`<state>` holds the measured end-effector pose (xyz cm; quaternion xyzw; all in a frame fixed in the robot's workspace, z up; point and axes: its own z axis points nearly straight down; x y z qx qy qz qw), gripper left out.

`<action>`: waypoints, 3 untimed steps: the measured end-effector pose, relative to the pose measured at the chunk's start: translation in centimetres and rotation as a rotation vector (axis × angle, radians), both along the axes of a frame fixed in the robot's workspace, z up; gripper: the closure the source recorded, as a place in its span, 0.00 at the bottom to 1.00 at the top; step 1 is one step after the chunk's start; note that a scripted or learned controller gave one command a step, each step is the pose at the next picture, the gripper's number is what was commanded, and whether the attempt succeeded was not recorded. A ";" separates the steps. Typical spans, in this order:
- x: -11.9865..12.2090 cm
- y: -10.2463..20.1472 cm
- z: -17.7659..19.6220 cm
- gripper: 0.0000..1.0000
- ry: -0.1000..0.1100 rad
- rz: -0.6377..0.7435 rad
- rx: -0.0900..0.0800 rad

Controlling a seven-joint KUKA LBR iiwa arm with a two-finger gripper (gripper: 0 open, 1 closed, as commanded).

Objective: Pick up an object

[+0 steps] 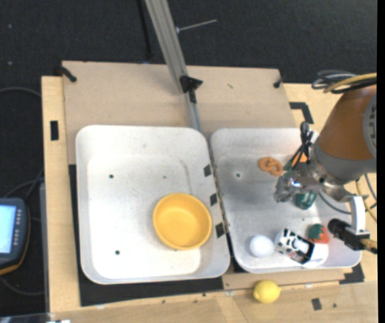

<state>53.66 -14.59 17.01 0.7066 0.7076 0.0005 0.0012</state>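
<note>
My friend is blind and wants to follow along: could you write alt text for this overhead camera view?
A robot arm reaches from the right, its tool low over the right bin, which holds a white ball, an orange ring and small toys. The left bin holds a yellow bowl; a lemon lies on the bench.

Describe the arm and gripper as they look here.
The arm is thick and rounded, with a broad orange band above a grey wrist section. Thin dark and orange cables run down its near side. The gripper is small, metallic and silver-grey. A white bracket with a black part juts from the arm's lower side.
</note>
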 end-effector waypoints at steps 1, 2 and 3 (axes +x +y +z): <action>0.1 -0.1 4.3 1.00 0.000 0.002 0.000; 1.1 5.7 4.0 1.00 0.001 0.007 0.003; 2.5 10.2 5.6 1.00 0.000 0.006 0.003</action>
